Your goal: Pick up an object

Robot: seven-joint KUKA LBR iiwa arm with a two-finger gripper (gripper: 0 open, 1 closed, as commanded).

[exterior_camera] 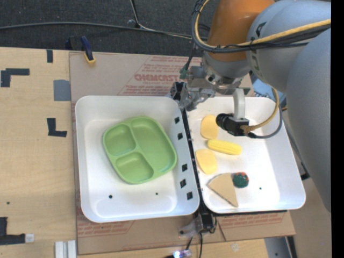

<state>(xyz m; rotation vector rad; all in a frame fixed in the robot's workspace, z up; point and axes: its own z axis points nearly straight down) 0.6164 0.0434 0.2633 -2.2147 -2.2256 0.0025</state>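
Note:
My gripper (186,94) hangs under the orange-banded wrist, over the top end of the divider between the two bins. It is above and to the left of a round yellow piece (208,127) in the right bin (285,160). Below that piece lie a yellow corn cob (224,147), another yellow chunk (206,160), a tan wedge (223,188) and a small dark green and red object (240,180). A green divided plate (139,149) lies in the left bin (88,144). I see nothing held in the gripper.
A black fitting with a cable (233,124) hangs from the arm, just right of the round yellow piece. The big grey arm covers the right bin's upper right corner. Cardboard (145,77) lies under both bins on the wooden bench.

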